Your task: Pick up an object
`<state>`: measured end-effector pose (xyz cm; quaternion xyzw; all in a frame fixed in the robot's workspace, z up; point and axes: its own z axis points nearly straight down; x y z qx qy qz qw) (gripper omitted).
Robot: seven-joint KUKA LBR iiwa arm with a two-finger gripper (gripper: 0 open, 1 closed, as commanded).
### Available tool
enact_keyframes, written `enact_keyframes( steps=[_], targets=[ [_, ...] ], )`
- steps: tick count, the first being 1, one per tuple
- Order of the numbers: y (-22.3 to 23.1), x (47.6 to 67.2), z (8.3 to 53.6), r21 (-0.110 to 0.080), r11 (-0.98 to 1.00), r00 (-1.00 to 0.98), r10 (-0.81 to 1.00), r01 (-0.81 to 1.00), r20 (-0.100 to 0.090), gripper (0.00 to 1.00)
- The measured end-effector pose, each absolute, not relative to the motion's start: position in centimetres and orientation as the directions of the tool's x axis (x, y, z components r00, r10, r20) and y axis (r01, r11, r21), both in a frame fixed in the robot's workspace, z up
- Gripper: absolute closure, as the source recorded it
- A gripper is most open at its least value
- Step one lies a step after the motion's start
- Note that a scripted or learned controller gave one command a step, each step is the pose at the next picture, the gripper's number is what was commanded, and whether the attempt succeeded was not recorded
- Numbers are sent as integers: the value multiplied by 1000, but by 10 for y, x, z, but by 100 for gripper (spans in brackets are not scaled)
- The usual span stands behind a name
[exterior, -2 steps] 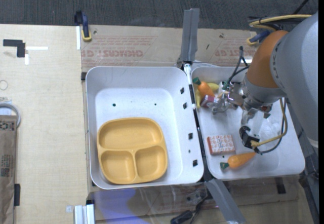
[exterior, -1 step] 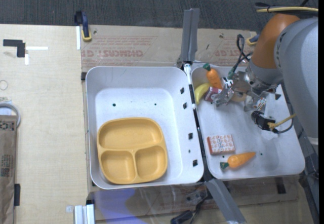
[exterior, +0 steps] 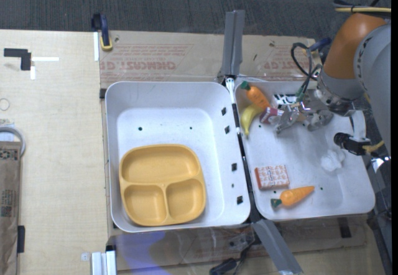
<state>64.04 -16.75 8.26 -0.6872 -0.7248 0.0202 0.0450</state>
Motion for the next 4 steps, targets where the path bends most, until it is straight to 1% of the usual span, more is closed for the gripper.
enact_keyframes(
  steps=[1,2,3,4],
  targets=[
    [-124,588,95,-4,-331,331,944,944,-1,0],
    [-158,503,121,-4,-82,82,997,997,4,0],
    [-105,480,95,5,-351,351,936,936,2,0],
    [-135,530,96,9,-182,182,983,983,0,0]
  ],
)
